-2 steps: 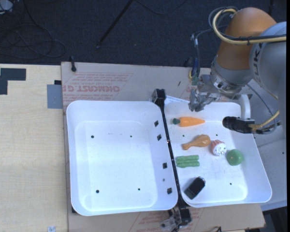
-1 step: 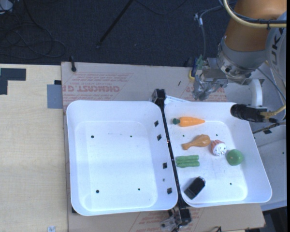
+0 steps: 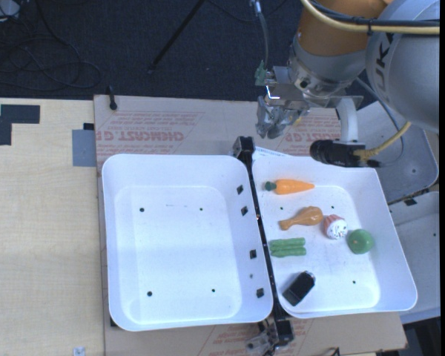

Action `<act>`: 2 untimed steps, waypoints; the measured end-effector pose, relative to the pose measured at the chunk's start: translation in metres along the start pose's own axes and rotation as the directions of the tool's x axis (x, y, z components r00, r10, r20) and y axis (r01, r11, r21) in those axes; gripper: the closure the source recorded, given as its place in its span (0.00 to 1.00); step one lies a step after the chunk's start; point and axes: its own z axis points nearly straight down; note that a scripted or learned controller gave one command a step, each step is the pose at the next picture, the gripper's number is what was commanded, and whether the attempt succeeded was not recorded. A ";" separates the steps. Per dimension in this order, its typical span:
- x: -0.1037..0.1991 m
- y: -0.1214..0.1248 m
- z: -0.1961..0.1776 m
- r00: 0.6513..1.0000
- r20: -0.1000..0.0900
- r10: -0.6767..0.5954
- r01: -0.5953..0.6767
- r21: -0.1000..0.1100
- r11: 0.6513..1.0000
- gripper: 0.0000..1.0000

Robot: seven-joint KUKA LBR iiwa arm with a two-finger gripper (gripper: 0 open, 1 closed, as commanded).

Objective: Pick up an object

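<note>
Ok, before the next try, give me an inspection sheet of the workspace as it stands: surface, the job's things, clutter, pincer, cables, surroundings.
Surface: cardboard sheet under two white bins; left bin and right bin sit side by side.
Job's things: in the right bin lie a toy carrot, a toy drumstick, a red and white ball, a green ball, green beans and a black block, all apart from each other.
Clutter: nothing seen.
Pincer: pincer hangs above the right bin's far left corner; holds nothing that I can see.
Cables: cables trail over the dark floor behind the bench.
Surroundings: pale wooden bench with dark patches.
</note>
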 end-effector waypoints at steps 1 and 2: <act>0.031 0.005 0.012 1.000 0.003 0.005 -0.005 0.005 1.000 1.00; 0.072 0.008 0.005 1.000 0.002 0.005 -0.005 0.003 1.000 1.00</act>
